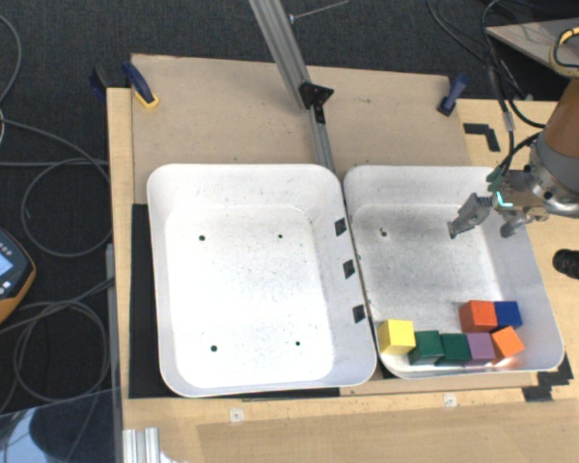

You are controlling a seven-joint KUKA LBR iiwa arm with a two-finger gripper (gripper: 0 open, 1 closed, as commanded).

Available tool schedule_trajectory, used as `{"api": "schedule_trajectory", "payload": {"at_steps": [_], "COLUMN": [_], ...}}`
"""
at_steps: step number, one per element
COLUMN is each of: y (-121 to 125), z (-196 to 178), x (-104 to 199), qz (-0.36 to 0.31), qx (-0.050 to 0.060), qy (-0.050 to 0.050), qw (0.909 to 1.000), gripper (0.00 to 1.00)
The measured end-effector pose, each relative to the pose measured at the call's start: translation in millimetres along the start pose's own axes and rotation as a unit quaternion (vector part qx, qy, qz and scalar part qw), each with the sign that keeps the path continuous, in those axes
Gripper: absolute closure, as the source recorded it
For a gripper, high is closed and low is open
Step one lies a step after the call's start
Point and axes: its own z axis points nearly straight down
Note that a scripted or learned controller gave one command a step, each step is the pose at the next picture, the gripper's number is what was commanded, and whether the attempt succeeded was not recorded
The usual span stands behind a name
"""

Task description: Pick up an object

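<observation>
The gripper (489,215) hangs spread and unladen over the right bin (420,258), touching nothing; the blocks (454,338) cluster along the bin's near edge, well apart.

The two shallow white plastic bins (246,186) look smooth and faintly speckled with dark flecks. They rest on a matt tan wooden bench board (222,114). A slanted grey metal rail (285,41) has a dull brushed sheen. The small coloured blocks (454,340) look matt and smooth-faced.
</observation>
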Motion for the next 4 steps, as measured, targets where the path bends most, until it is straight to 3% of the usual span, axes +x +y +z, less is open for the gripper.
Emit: {"api": "schedule_trajectory", "payload": {"at_steps": [1,3,4], "y": [1,-2,-2], "z": [-2,109,114], "x": [0,15,16], "qz": [0.0,0.0,0.0], "qx": [-0.002,0.002,-0.001], "qy": [0.0,0.0,0.0], "qw": [1.0,1.0,1.0], "gripper": [0.0,0.0,0.0]}}
